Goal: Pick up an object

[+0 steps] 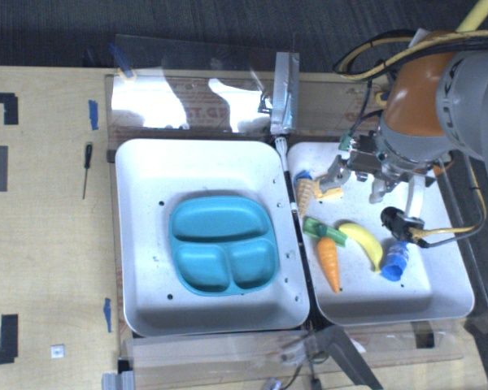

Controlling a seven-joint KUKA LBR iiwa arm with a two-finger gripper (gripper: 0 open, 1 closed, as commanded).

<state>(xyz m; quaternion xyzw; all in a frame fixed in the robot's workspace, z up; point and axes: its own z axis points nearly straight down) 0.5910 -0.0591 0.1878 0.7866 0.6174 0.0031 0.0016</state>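
White plastic forms both bins on the bench. The left bin is occupied by a blue tray with three compartments, one long and two smaller, set near the bin's middle; nothing is seen lying in those compartments.

The right bin holds the small objects. A carrot with a green top is laid near the bin's left wall, pointing toward the front edge. Just beside it, to the right, a banana is curved across the floor. A blue bottle is placed close to the banana's lower end. A tan cone is found near the upper left corner, against the dividing wall, with a small yellow piece next to it.

The gripper is hung over the upper part of the right bin, under the grey arm with its orange band. Its two fingers are seen spread apart, one toward the cone and one to the right, and nothing is held between them. All objects are left resting on the bin floor.
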